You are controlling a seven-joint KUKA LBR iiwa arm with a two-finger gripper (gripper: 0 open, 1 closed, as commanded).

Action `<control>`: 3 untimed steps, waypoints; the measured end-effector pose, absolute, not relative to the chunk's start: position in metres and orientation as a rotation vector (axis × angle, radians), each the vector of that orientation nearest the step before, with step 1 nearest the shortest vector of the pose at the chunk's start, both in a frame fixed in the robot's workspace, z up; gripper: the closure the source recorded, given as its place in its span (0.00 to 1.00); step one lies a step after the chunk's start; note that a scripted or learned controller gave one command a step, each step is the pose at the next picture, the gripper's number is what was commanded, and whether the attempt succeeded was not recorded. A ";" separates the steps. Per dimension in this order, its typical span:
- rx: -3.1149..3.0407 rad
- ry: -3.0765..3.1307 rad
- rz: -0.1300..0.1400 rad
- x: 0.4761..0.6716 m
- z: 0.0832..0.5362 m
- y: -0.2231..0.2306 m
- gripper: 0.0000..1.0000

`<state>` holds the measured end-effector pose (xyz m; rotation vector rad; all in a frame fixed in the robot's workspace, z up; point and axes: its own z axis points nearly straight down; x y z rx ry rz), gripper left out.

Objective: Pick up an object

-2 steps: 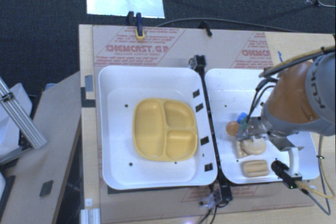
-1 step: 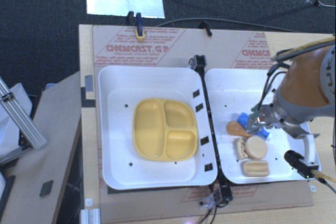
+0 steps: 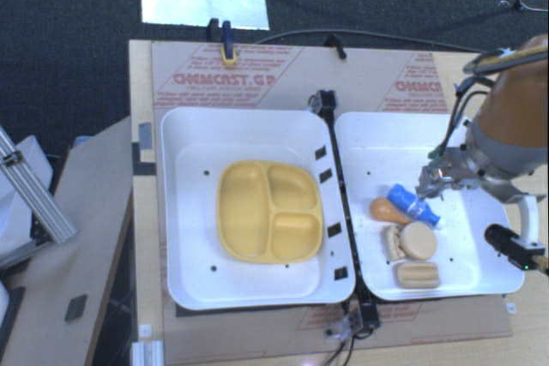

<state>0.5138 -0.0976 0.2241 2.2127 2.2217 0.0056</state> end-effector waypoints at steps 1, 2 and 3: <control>2.213 2.223 0.005 0.515 0.262 -0.098 1.00; 2.210 2.231 0.005 0.518 0.266 -0.049 1.00; 2.210 2.232 0.004 0.520 0.267 -0.001 1.00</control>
